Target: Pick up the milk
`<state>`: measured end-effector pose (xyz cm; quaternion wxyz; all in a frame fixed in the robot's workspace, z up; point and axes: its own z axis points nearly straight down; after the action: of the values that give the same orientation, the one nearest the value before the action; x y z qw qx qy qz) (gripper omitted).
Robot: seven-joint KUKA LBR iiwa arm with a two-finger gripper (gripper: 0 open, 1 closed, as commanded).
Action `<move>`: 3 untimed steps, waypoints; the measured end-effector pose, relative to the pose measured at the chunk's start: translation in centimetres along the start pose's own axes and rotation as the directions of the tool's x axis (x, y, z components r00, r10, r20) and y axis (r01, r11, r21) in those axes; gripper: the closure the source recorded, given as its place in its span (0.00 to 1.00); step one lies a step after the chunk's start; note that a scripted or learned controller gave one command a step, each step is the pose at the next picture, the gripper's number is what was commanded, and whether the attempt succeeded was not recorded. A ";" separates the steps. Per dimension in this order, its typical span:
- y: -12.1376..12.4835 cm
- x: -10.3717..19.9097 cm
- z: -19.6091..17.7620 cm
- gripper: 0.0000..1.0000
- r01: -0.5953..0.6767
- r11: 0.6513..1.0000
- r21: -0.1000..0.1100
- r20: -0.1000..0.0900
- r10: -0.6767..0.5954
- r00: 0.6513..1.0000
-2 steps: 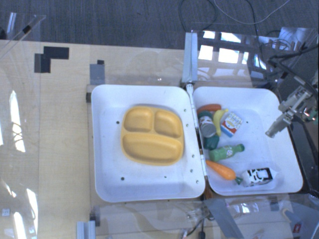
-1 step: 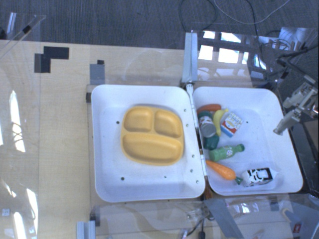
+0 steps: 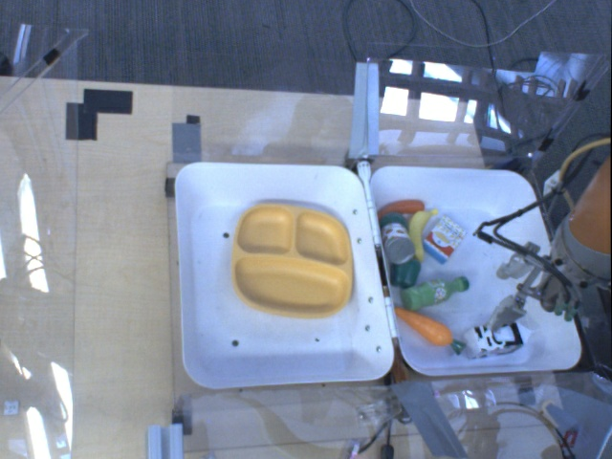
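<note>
Two shallow white bins sit side by side on the bench, and the gripper (image 3: 510,299) hangs over the right bin (image 3: 507,185), near its right-hand wall, with the grey arm (image 3: 585,242) reaching in from the right edge. Its parts are thin and blurred against the white floor, so whether it is apart or together cannot be told, and nothing can be seen caught in it. Just below it, toward the bin's near right corner, lies a small black-and-white carton (image 3: 497,338) lying flat on its side; whether that is the milk cannot be told for sure. A second small carton (image 3: 444,236), white with red and blue print, lies further up the bin, tilted, beside a yellow banana (image 3: 419,229). Along the bin's left wall the other items crowd together: a red sausage-like piece (image 3: 402,207) at the top, a metal can (image 3: 397,247) under it, a dark green item (image 3: 405,273) touching the can, a green bottle (image 3: 435,292) lying on its side, and an orange carrot (image 3: 425,327) lying at a slant nearest the front. The left bin (image 3: 206,285) holds a yellow divided tray (image 3: 292,259) with three compartments, set roughly in the middle.
</note>
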<state>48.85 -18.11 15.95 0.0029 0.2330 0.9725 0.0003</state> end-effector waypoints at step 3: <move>4.9 1.4 -5.3 0.00 0.155 0.988 0.000 0.006 -0.155 0.988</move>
<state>49.81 -13.11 21.28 0.0059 0.1568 0.9876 -0.0003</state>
